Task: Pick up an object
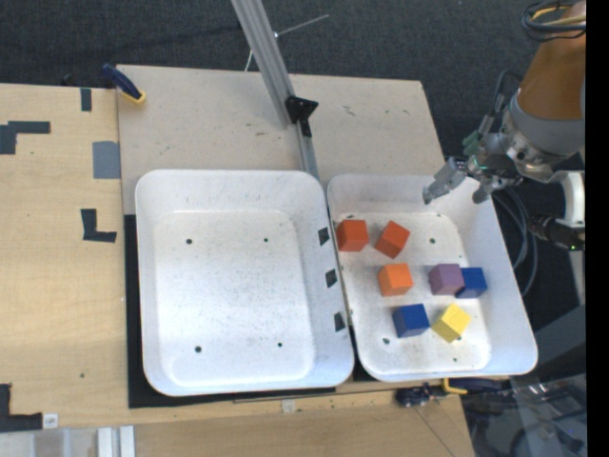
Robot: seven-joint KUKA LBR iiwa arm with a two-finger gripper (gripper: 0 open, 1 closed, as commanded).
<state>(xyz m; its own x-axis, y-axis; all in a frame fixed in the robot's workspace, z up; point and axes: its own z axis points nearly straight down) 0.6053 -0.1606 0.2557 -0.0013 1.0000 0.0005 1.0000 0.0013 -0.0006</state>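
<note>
Pincer [462,185] hangs over right bin [504,346] far corner w/ fingers apart, arm [552,84] cut off at right edge.

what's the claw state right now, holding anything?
Claw: open, holding nothing, poised over the far right edge of the right bin, apart from the blocks.

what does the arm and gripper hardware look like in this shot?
The arm has an orange band over a grey wrist section. The gripper is small, with two thin grey metal fingers and a green part at its base. Black cables run along the wrist.
</note>
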